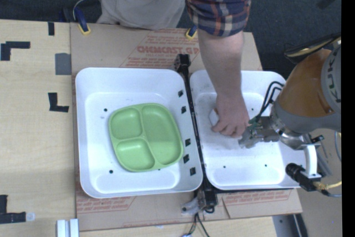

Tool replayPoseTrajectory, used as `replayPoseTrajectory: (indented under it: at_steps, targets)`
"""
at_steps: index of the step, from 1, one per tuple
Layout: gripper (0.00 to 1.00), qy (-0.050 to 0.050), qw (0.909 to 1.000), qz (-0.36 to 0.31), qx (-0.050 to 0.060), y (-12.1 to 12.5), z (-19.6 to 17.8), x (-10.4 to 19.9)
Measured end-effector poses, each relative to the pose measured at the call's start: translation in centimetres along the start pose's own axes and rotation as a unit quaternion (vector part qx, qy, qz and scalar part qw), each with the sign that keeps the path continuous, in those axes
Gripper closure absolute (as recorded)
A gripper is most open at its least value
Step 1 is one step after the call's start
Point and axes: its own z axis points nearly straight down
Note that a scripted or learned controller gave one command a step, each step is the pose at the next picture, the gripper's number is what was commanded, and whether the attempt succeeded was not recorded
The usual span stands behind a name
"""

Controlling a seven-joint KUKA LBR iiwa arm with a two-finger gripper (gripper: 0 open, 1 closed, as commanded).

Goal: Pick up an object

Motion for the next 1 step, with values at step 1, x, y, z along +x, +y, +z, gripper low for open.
replayPoseTrajectory:
  at_steps: [1]
  targets:
    - [0.0, 0.0, 1.0, 0.0, 0.0, -0.02, 0.03, 0.0]
